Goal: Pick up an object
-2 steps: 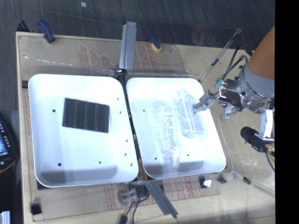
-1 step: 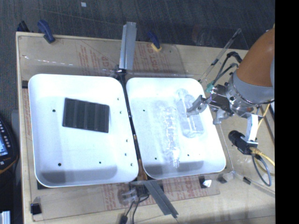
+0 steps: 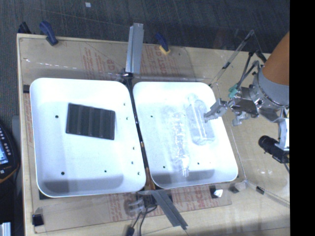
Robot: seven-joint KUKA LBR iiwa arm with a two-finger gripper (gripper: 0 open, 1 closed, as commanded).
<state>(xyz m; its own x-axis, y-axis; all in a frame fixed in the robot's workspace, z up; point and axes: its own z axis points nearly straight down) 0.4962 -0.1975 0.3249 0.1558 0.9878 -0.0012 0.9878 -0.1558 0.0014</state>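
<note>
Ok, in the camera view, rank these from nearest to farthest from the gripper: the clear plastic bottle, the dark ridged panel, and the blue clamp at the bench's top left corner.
1. Clear plastic bottle, right bin, just beside the gripper.
2. Dark ridged panel, lying in the left bin.
3. Blue clamp, far top-left corner of the bench.

From my seat I count two white bins: the left bin (image 3: 44, 132) and the right bin (image 3: 152, 132). One dark ribbed rectangular pad (image 3: 91, 121) lies in the left. In the right I make out two clear plastic bottles, one bottle (image 3: 199, 122) nearer the arm, the other bottle (image 3: 178, 144) beside it. Two blue clamps, first clamp (image 3: 48, 33) and second clamp (image 3: 162, 42), show on the far edge
</note>
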